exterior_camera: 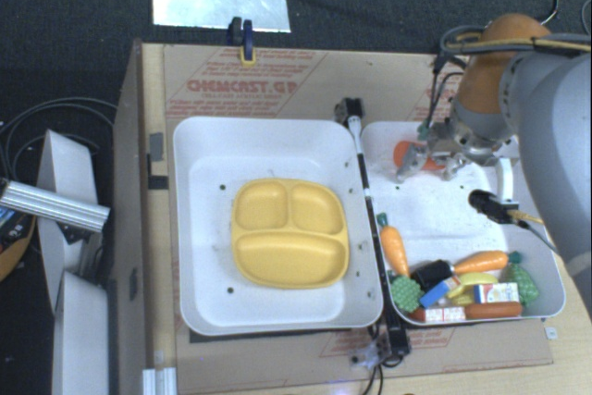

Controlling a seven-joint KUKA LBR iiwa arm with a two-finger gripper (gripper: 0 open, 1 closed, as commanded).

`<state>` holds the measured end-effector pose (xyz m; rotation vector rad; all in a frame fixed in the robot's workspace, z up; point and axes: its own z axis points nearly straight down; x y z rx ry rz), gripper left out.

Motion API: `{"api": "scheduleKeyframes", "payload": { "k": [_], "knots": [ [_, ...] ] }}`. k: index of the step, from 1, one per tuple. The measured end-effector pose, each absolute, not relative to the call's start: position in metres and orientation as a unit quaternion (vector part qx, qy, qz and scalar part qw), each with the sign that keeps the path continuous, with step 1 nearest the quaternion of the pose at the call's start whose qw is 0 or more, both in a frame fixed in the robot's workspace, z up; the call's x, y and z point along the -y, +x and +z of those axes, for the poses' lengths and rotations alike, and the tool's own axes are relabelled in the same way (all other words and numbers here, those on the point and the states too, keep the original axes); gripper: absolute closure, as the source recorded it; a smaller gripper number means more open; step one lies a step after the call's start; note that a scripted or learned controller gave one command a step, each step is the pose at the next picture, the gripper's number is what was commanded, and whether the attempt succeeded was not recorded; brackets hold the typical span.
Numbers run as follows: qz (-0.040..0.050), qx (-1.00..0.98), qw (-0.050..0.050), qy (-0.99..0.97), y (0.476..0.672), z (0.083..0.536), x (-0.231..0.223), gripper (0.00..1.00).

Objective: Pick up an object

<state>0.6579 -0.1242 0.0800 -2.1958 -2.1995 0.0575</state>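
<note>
Claw [427, 160] is hovering at the right bin's [546, 296] far end, seemingly pinching an orange-red toy [407, 154], so I am aiming to lift straight and slowly.

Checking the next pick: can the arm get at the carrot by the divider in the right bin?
Probably yes: the carrot lies apart from the pile, nothing on top. The tool hovers further back in the right bin.

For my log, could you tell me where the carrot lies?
The carrot lies in the right bin, against its left wall, just above the pile of toy food.
</note>
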Motion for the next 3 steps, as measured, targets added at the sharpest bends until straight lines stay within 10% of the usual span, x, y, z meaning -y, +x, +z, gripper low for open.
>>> {"api": "scheduleKeyframes", "payload": {
  "k": [3],
  "knots": [
    [0.0175, 0.708, 0.018, -0.706, 0.6584, 0.0798, 0.1169, 0.0]
  ]
}}
